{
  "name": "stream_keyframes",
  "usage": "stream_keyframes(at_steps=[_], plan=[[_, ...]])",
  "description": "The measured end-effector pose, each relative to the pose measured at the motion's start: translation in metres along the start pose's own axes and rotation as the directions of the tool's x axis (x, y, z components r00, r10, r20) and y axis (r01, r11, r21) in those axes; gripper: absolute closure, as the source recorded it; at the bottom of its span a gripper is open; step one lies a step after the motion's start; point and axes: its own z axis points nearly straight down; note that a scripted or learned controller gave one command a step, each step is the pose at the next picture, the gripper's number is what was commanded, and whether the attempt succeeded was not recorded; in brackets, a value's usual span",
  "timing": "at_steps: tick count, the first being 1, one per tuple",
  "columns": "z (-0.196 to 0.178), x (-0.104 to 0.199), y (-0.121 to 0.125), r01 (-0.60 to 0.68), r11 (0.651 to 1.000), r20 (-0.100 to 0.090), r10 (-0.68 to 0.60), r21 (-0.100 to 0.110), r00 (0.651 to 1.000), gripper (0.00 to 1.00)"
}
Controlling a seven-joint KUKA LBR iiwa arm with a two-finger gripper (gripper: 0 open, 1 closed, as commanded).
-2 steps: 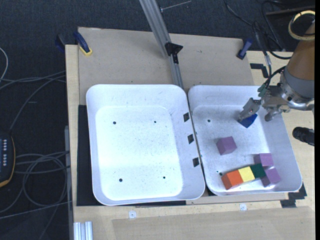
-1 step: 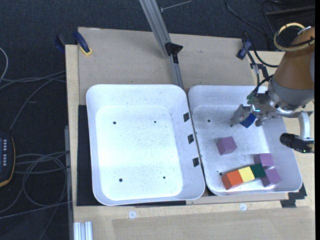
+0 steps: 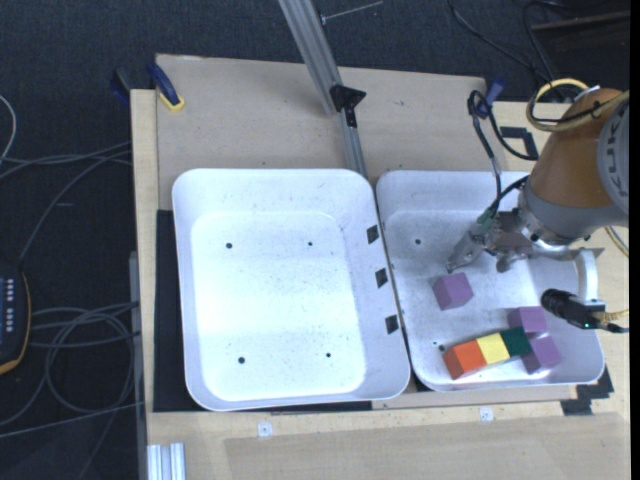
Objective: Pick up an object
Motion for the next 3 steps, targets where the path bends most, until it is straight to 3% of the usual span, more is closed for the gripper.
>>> stream_keyframes(at_steps=[1,3], plan=[[-0.014,0.000,0.002,0.001,1.000,0.002,-0.001,-0.009,1.000,1.00],[-0.122,0.009,0.010,0.002,1.000,0.004,-0.002,-0.015,1.000,1.00]])
